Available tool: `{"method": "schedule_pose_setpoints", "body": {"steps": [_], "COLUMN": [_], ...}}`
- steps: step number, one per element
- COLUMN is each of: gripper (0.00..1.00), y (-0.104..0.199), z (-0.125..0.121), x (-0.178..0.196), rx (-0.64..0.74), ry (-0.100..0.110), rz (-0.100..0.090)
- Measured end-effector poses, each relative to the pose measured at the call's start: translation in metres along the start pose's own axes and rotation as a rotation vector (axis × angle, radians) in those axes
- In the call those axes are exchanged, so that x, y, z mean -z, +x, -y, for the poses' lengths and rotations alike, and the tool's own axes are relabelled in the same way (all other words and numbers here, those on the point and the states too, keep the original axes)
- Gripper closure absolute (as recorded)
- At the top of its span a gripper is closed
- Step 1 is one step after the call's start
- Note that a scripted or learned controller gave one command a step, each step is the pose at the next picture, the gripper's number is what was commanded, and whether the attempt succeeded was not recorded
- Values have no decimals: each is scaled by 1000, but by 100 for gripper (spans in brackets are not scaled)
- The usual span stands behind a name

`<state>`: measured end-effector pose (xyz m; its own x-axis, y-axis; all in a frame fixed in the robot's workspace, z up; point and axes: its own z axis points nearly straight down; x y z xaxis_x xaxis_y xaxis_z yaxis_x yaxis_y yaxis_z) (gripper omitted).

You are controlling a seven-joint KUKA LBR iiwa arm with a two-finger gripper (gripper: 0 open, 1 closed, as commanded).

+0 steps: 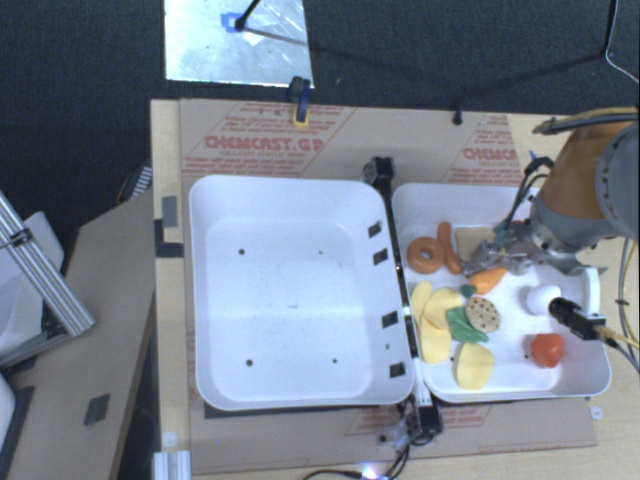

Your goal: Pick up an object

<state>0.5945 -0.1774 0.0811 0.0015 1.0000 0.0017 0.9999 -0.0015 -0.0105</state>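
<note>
Still early: gripper (487,259) is low over the right bin (598,363), near its back edge beside the orange piece (489,279); grip state unreadable, nothing visibly lifted, pick still pending.

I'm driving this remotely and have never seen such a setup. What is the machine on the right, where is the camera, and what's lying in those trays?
One fixed camera looks down at a slant on a bench with two shallow white bins. The grey arm with an orange band reaches in from the right; its gripper hangs low over the right bin. That bin holds toy food: a doughnut, an orange piece, yellow pieces, a speckled cookie, a red piece and a white piece. I cannot tell whether anything is held. The left bin lies beside it.
</note>
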Motion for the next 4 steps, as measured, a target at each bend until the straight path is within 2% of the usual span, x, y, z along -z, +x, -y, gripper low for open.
{"method": "schedule_pose_setpoints", "body": {"steps": [1,2,3,4], "gripper": [0,0,0,0], "y": [33,74,88,38], "z": [-52,-66,-16,-22], "x": [4,3,4,4], "rx": [9,-1,0,-1], "ry": [-11,6,-12,-14], "rz": [1,7,6,5]}}
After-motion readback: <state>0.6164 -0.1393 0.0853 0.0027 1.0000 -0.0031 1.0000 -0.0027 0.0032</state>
